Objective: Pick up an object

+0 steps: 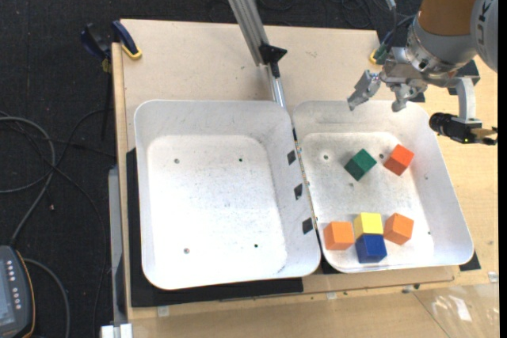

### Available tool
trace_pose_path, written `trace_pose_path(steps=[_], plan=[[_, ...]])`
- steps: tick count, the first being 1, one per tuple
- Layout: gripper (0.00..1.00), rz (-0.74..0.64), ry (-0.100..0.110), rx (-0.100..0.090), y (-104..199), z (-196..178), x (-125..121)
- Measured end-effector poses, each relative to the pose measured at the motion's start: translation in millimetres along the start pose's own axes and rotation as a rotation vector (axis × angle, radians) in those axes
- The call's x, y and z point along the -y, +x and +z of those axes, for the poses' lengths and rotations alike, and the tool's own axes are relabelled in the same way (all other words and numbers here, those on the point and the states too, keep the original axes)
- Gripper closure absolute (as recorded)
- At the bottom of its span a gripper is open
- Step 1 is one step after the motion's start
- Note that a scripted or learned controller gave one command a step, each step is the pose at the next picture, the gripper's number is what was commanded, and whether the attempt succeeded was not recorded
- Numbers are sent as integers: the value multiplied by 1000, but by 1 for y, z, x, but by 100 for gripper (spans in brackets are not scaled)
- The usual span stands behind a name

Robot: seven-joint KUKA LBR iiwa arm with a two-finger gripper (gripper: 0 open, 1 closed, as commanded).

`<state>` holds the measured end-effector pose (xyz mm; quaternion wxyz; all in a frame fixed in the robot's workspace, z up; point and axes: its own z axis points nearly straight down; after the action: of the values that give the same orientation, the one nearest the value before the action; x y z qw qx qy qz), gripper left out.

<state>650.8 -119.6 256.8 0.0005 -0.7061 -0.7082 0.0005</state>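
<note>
Blocks are what I must choose from, and all six lie in the right bin (455, 206). Nearest to the camera is a tight cluster by the front rim: a blue block (371, 248), a yellow block (369, 223) touching it from behind, an orange block (339, 234) on one side and another orange block (398, 227) on the other. They sit so close that my fingers would find little room between them. Farther back, a green block (360, 164) and a red-orange block (398, 159) lie near each other but apart, with bare floor around them (these look to me the easier ones). The left bin (158, 131) has only its white floor. At the back, my gripper (382, 91) hangs above the far rim of the right bin, jaws spread and holding nothing. I judge that I am in the approach step: no block is grasped yet. The next move calls for coming forward and down over the green block, keeping away from the far rim and the metal pole (242, 0) behind the bins.
</note>
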Motion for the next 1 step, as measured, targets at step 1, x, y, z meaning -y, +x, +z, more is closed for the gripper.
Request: trace_pose_path(steps=[1], plan=[[0, 7, 0, 0, -42, 164, 97]])
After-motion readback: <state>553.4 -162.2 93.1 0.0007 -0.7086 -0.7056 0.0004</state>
